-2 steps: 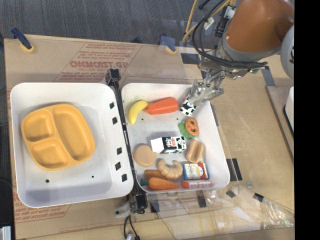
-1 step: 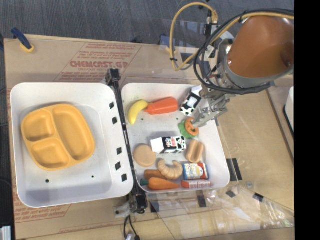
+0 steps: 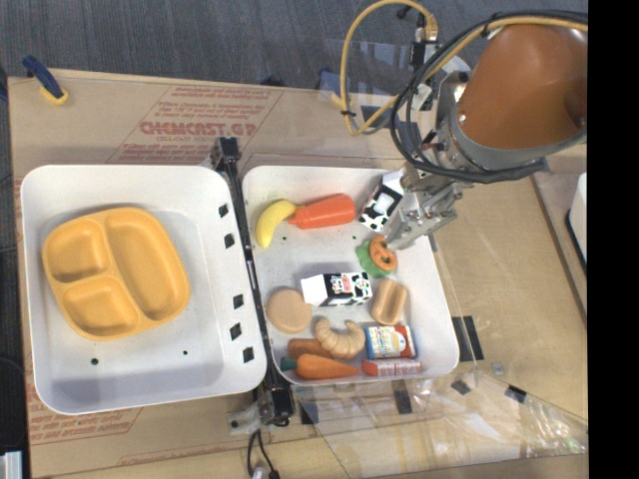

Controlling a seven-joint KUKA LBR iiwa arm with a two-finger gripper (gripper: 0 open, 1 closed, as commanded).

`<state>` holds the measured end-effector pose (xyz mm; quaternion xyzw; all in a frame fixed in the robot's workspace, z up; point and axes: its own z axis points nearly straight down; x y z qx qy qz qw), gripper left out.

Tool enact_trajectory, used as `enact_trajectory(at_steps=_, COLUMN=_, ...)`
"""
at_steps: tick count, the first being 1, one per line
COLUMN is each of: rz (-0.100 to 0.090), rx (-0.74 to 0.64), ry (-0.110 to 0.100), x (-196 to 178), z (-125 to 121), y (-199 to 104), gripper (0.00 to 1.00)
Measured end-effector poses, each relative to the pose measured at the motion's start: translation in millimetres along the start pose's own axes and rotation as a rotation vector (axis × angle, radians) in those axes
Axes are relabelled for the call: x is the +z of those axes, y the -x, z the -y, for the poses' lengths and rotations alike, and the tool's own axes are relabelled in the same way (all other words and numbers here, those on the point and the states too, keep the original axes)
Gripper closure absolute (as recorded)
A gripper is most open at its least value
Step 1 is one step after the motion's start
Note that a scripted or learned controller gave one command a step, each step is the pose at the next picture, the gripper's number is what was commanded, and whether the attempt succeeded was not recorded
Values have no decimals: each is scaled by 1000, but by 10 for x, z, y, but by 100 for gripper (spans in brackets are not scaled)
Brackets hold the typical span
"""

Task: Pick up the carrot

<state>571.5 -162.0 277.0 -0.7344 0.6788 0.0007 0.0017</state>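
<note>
Overhead, the bench (image 3: pixel 499 267) shows a tan board top with faint red print near its far edge, and beyond it lies a dark grey ribbed floor (image 3: pixel 200 8). A blue and yellow clamp (image 3: pixel 42 78) sits at the bench's far left corner. Two white bins lie side by side, joined by a black hinge strip (image 3: pixel 240 257). The left bin (image 3: pixel 130 367) holds a yellow compartment tray (image 3: pixel 113 270). The right bin (image 3: pixel 424 267) holds a scatter of toy food.

The carrot (image 3: pixel 324 368) lies near the right bin's front edge. Its long axis runs nearly left to right, and the narrow tip seems to point right toward a small red item (image 3: pixel 391 368). A brown sausage (image 3: pixel 308 347) lies just behind it, touching or nearly so, and a pale croissant (image 3: pixel 340 339) curls beside that. Further back are a round tan cookie (image 3: pixel 289 310), a black and white milk carton (image 3: pixel 337 288), a bun (image 3: pixel 388 302), a labelled can (image 3: pixel 389 341), a banana (image 3: pixel 272 221) and a larger red-orange piece (image 3: pixel 323 212).

The arm reaches in from the right, and its gripper (image 3: pixel 414 223) hangs over the bin's far right part, well apart from the carrot. It sits just above an orange and green item (image 3: pixel 380 257) and beside a second black and white carton (image 3: pixel 376 209). Whether the gripper is open or closed I cannot tell, and nothing is seen in its grasp.
</note>
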Motion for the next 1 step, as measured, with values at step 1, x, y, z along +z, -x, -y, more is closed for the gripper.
enact_trajectory(at_steps=1, rz=2, rx=-2, ry=-1, x=-97, z=14, y=13, gripper=100)
